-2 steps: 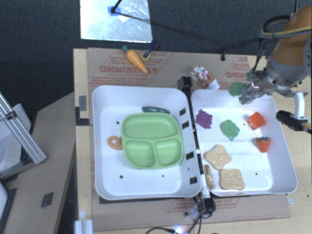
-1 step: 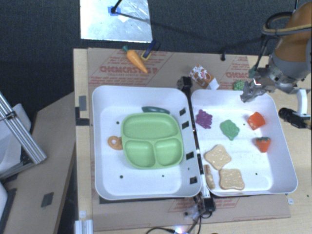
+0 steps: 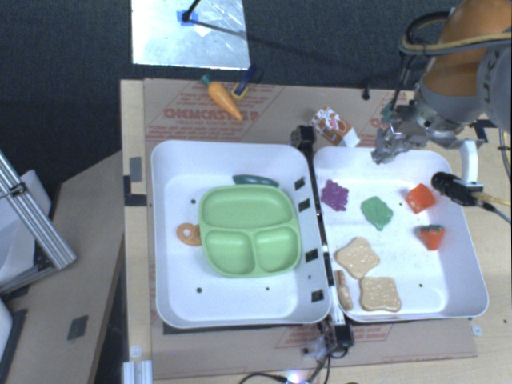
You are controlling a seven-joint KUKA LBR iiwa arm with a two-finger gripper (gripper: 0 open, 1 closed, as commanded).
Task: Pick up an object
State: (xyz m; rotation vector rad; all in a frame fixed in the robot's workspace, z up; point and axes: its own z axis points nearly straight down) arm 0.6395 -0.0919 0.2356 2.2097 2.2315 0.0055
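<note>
1. Toast slice (image 3: 379,294) lies nearest, at the near edge of the right bin (image 3: 464,294), tan and squarish, with a second toast piece (image 3: 358,257) touching its far-left corner.
2. Beside them in the right bin sit a purple grape bunch (image 3: 334,194), a green leafy piece (image 3: 376,212), an orange-red block (image 3: 421,198) and a small red fruit (image 3: 431,236), all apart from one another.
3. At the bin's far edge the pincer (image 3: 386,147) hangs with nothing between its fingers; its tips are small and dark, so I cannot tell their spread.
4. In the left bin (image 3: 172,294) a green divided tray (image 3: 246,229) covers part of a dark green item (image 3: 254,180); a small orange ring (image 3: 189,234) lies just left of the tray.
5. On the desk (image 3: 152,110) beyond lie a carrot (image 3: 224,99) and a small printed carton (image 3: 331,125).
</note>
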